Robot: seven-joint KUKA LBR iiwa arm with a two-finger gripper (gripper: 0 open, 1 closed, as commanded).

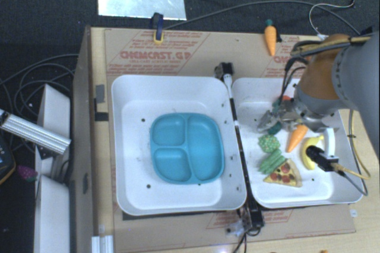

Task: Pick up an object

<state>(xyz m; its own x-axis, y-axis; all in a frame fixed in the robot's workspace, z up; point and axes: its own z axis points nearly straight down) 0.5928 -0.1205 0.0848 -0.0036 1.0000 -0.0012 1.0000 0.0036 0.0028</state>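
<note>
Hovering low in the right bin (261,94), the jaws (271,121), whose spread I cannot tell, are risking nudging the crowded broccoli (269,142), carrot (295,139) and green beans (272,160) aside instead of pinching one.

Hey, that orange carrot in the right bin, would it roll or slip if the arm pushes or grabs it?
The carrot looks tapered and rounded, so it would probably roll in a curve. Its smooth plastic-looking surface may slip out of a pinch. It seems a small toy, likely light and stiff.
</note>
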